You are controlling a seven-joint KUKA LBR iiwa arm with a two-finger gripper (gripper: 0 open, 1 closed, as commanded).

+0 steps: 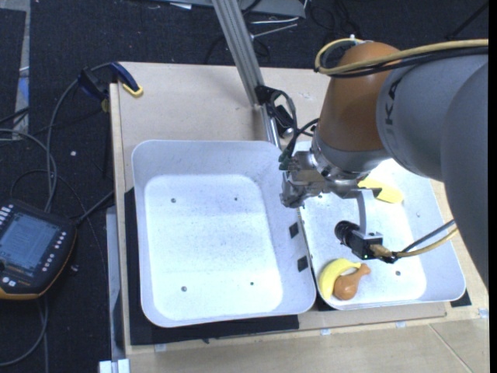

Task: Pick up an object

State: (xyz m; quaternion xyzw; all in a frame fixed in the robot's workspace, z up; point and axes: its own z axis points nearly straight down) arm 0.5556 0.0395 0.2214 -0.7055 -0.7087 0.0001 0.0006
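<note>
banana [335, 269]: smooth curved yellow plastic; touching an orange drumstick-shaped toy [347, 283]
arm [365, 115]: bent low above banana's bin [435, 278]
gripper [293, 193]: honestly can't tell its grip

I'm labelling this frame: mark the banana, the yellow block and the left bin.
banana [335, 270]: camera view, middle of its curved body.
yellow block [389, 195]: camera view, its top face.
left bin [208, 146]: camera view, bare far rim.

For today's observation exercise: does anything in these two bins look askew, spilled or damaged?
Nothing stands out. The left bin and right bin sit level, side by side. A banana and an orange-brown toy lie touching at the right bin's near corner, with a yellow piece farther back.
</note>
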